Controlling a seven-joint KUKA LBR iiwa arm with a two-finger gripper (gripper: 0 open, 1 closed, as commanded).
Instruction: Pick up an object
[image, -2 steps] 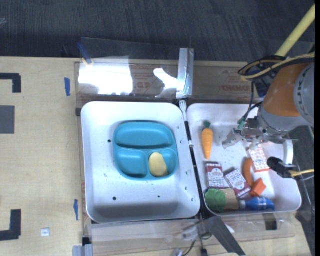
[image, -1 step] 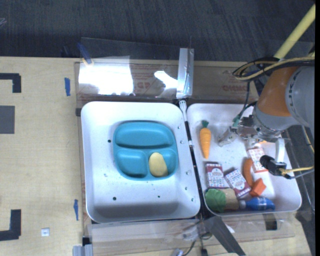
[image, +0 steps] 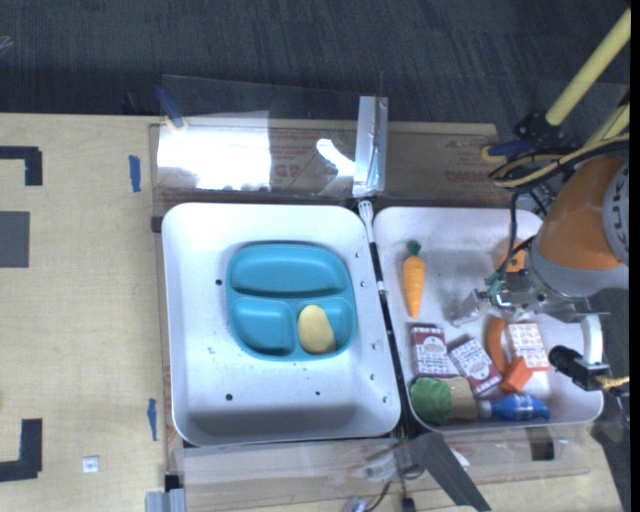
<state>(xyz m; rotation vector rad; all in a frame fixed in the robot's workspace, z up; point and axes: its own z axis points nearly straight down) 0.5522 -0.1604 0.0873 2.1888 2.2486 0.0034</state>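
Camera view: the gripper (image: 497, 293) hangs low over the right bin (image: 450, 228), at its right side, and whether it is apart or together I cannot tell, since the wrist hides much of it; nothing shows clamped in it. Just below it lies a cluster of play-food pieces: an orange sausage-like piece (image: 496, 337), a small red-and-white carton (image: 528, 345) touching that, and an orange block (image: 516, 375) further down. To the gripper's left and lower sit two more cartons (image: 428, 350), one tilted. Beyond those, at the bin's near edge, rest a green ball (image: 432, 396) and a blue bottle (image: 518, 407) lying on its side. The carrot (image: 413, 283) lies well to the gripper's left, apart from the rest. It is probably the easiest pick: likely light, stiff plastic, a little slick and tapered, so a hold across its thick upper middle looks safest. The cartons look light but crowded. The far bin (image: 200, 240) holds a blue tray (image: 270, 275) with a yellow lemon (image: 316, 328).
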